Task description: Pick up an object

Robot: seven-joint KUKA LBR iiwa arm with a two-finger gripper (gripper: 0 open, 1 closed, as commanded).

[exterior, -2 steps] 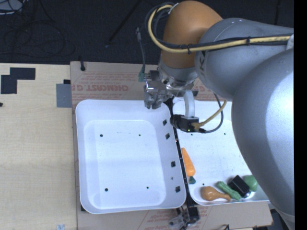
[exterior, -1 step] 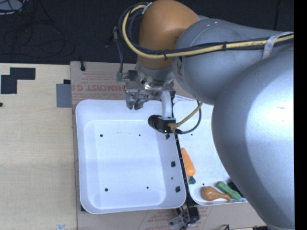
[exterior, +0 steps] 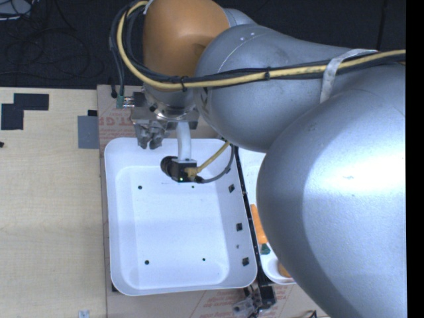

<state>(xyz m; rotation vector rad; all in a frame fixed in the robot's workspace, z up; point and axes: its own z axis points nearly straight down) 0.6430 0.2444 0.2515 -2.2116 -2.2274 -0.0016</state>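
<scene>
My gripper (exterior: 150, 138) hangs over the far rim of the left bin (exterior: 114, 230), and from this slant I cannot tell whether it is wide or narrow, though I see nothing carried in it. The likeliest thing to take is an orange object (exterior: 260, 229), with a small green piece (exterior: 265, 248) just beside it, lying in the sliver of the right bin (exterior: 270, 275) beside my arm (exterior: 318, 177), well apart from my gripper. I judge the pick not yet done: reaching, closing and lifting all remain.

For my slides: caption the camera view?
Grey arm covering most of right bin, gripper over far rim of left bin.
</scene>
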